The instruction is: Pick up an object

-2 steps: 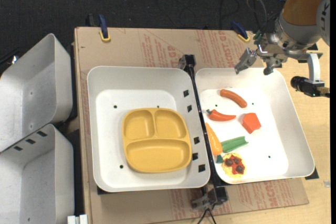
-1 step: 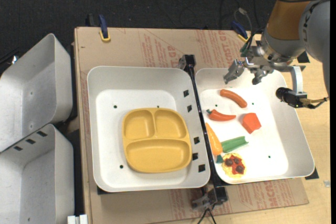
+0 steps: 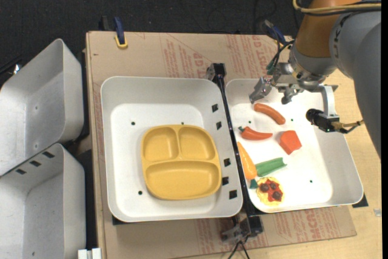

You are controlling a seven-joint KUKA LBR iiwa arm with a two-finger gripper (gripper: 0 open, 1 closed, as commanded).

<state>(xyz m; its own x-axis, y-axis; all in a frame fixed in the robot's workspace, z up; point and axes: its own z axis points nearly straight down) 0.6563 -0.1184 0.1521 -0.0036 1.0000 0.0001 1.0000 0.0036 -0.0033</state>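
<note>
On the cardboard-topped bench (image 3: 157, 48), the right bin (image 3: 339, 176) holds a sausage (image 3: 269, 112), a chili pepper (image 3: 257, 134) and other toy food, all untouched, while the gripper (image 3: 277, 90) hovers above its far edge with fingers spread and holding nothing, so the pick is not yet made.

The yellow divided plate (image 3: 180, 162) looks like smooth, slightly glossy plastic; both white bins (image 3: 115, 148) look smooth and matt; the table (image 3: 157, 54) beneath resembles printed brown cardboard, dull and flat.
</note>
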